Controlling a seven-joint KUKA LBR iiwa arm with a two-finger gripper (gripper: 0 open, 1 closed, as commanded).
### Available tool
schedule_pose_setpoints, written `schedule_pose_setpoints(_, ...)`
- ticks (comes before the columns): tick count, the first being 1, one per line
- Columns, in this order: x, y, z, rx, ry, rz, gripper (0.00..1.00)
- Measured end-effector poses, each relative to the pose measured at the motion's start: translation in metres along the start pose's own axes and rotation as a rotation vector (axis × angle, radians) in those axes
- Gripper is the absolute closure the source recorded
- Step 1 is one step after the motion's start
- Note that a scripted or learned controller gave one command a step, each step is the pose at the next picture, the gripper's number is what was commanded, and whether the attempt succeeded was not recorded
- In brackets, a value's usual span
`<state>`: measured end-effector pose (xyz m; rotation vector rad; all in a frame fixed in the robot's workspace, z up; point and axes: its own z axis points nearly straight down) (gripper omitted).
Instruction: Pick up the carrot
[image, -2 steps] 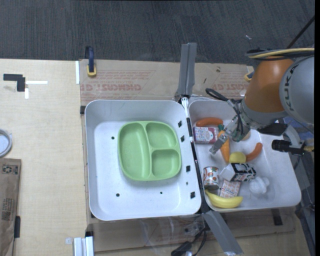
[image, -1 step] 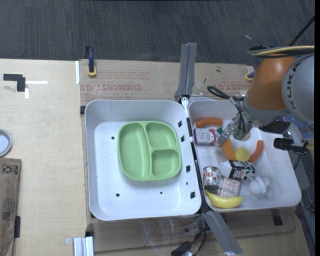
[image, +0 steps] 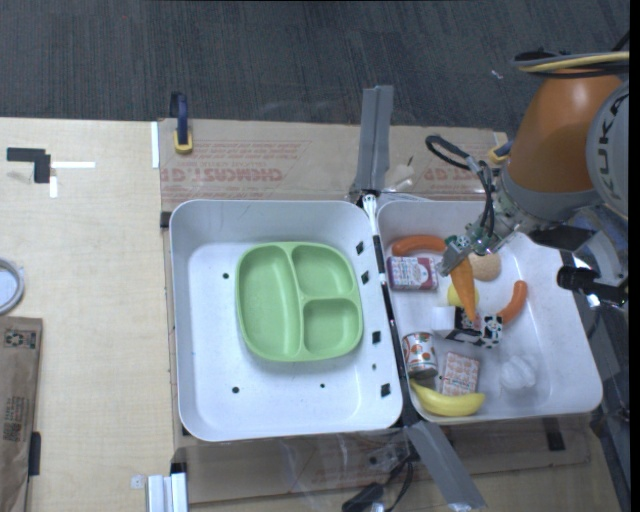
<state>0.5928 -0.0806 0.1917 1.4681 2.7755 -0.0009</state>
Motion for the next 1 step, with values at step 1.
schedule_pose_setpoints(1,-0.0026,0.0751,-0.0687,0.001,0.000,-0.122,1.00)
